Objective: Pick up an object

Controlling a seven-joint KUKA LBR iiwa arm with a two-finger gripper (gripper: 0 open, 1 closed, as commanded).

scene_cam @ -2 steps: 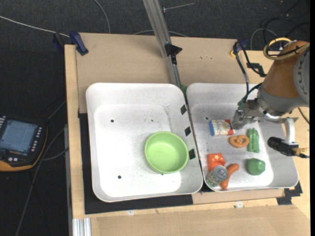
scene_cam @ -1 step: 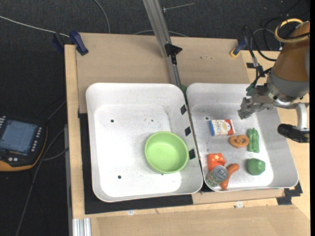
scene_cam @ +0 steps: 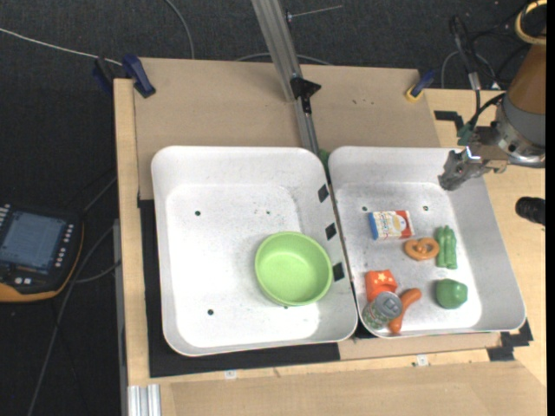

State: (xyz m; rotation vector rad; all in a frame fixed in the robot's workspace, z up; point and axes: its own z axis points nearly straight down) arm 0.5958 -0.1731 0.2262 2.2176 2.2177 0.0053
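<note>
Place: a robotics lab is indicated.
Counter: plain board, clamped at its corners with blue clamps.
Floor: dark carpet, crossed by loose cables.
Left edge: a teach pendant is seen.
Centre: an aluminium mast is mounted.

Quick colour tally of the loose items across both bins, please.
Green: 3 (bowl, long veg, round veg)
Orange: 3 (pretzel, block, carrot)
Blue-and-white: 1 (carton)
Grey: 1 (round lid)
Total: 8
</note>
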